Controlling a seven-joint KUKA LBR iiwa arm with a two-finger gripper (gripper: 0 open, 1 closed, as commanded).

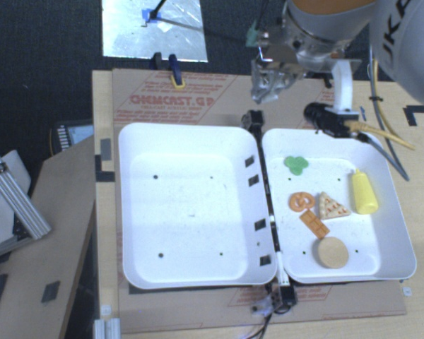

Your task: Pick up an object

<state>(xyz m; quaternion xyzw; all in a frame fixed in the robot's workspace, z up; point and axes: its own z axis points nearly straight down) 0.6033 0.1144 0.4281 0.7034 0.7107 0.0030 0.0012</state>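
My gripper (268,90) hung above the bins' far edge, its grip impossible to tell; the yellow bottle (364,192) lay in the right bin (392,256), best approached squarely from above.

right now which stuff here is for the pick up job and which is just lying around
For the job:
end effector
green piece
pretzel
pizza slice
yellow bottle
cracker
round biscuit
right bin

Lying about:
left bin
foil sheet
yellow clamp
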